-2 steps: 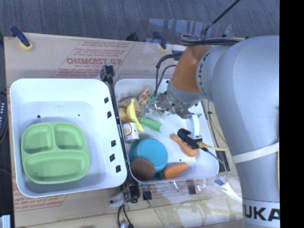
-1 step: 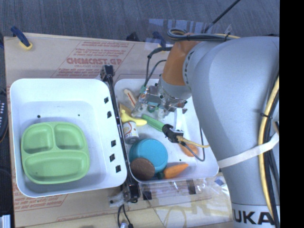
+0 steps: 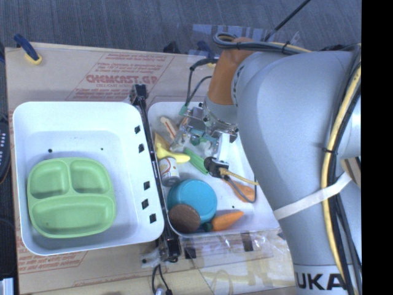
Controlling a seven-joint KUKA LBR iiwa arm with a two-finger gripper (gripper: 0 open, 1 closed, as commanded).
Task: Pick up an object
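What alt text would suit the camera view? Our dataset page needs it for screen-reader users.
A grey robot arm reaches from the right, its gripper low over the right white bin, which holds a blue bowl, a carrot, a banana and other small items. The left white bin holds a green divided plate.

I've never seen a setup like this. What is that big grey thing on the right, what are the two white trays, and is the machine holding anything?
The big grey shape is a robot arm, with an orange band above its wrist. The one camera hangs above the bench and looks down at a slant. At the arm's tip is a gripper, lowered into the right bin. That bin holds a jumble of small things: a blue bowl, a brown round piece, an orange carrot, a yellow piece and more. The left bin holds a green divided plate. The clutter hides what the gripper is doing, so I cannot tell whether it holds anything.
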